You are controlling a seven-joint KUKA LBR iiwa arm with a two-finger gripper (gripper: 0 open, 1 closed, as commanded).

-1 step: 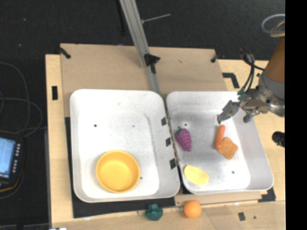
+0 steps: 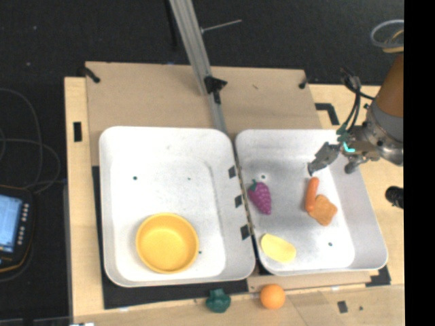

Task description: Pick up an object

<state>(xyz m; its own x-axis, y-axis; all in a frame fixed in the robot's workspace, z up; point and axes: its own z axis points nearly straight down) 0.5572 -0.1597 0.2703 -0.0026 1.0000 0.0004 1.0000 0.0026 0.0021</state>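
My gripper [image 2: 334, 161] hangs over the upper right part of the right bin [image 2: 285, 148], with its two dark fingers spread apart and nothing between them. Just below it an orange carrot [image 2: 311, 191] lies nearly upright, touching an orange chunky piece [image 2: 324, 210]. A purple bunch of grapes [image 2: 260, 197] lies near the bin's left wall. A pale yellow lemon-like piece [image 2: 278, 248] rests at the bin's front. In the left bin [image 2: 136, 155] sits a yellow bowl [image 2: 166, 242].
An orange ball [image 2: 272, 296] and a small green object [image 2: 218, 301] lie on the bench in front of the bins. A grey metal pole [image 2: 197, 53] slants up from between the bins. A tablet [image 2: 10, 223] sits at the far left.
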